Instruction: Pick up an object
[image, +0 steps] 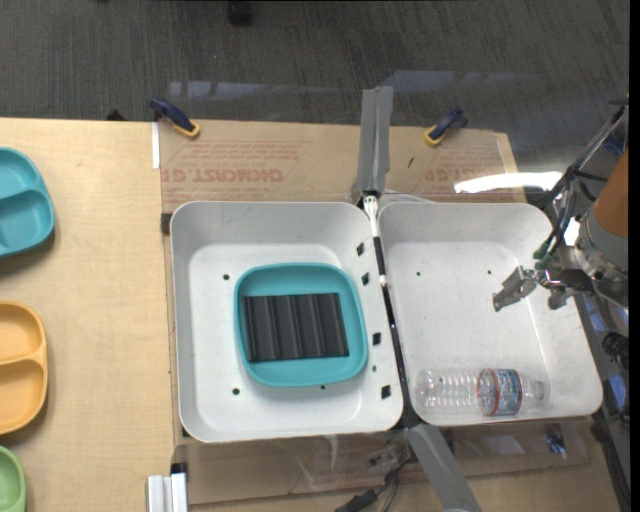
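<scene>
Pale wooden bench carries two white bins, and in the right bin (450, 250) a clear plastic bottle (480, 391) lies lower right, light, slippery and crushable, best gripped mid-body, while the gripper (515, 288) hovers above it, jaws slightly apart, holding nothing.

Clear plastic bottle (482, 390) is lying on its side in the right bin (470, 240), along the near wall, touching it by the look. Red/blue label is wrapping around the mid-right section. Long axis is running left-right, approx parallel w/ the wall. Cap end can't be made out.

Teal tray (300, 326) w/ dark ribbed insert is sitting flat, centred in the left bin (200, 330).
</scene>
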